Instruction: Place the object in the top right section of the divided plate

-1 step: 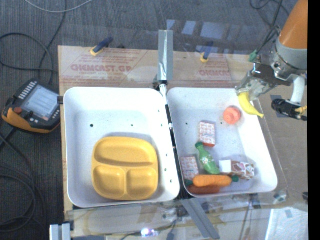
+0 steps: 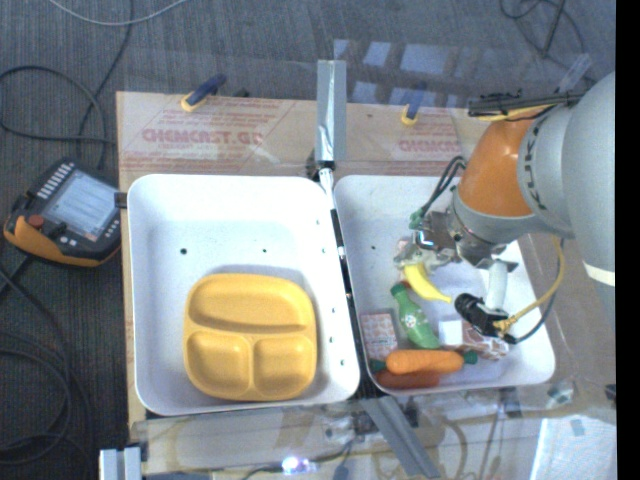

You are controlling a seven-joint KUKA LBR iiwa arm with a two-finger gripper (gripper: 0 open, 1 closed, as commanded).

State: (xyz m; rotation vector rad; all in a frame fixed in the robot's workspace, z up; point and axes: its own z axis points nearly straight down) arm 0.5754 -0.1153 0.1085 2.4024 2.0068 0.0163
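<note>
Floor is dark grey ribbed carpet [image 2: 200, 38], thin light cable [image 2: 130, 13] looping across the top, black cables [image 2: 30, 298] trailing on the left. Orange-and-black teach pendant with grey screen [image 2: 65, 213] lies on the carpet just left of the bench. Bench top is pale plywood board with faded red lettering [image 2: 200, 133]; blue-and-yellow clamp [image 2: 203, 92] on its far edge.

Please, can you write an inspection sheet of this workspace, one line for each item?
Surface: two white bins, left bin, right bin.
Job's things: yellow plate in left bin, sections bare.
Clutter: banana, green bottle, carrot, small packet in right bin.
Gripper: gripper low over the banana; nothing seen held.
Cables: yellow cable by the arm; loose cords on floor.
Surroundings: pendant left of bench.
</note>
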